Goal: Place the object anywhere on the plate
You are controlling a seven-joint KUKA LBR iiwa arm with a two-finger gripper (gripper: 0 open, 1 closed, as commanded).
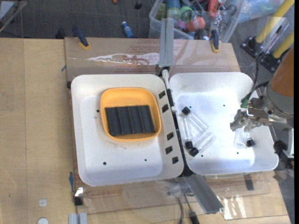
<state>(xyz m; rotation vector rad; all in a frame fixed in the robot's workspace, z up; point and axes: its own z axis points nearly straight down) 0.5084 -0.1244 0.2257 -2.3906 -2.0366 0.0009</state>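
The end effector (242,125) hangs low over the right bin (219,160); its grip state cannot be told. Clear tubes (198,132) lie to its left, the plate (130,96) farther left.

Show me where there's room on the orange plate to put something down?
The orange plate is mostly covered by a dark ridged block. Bare orange remains along its back edge, above the block, and in thin strips at the sides. The left bin has open white floor in front of the plate.
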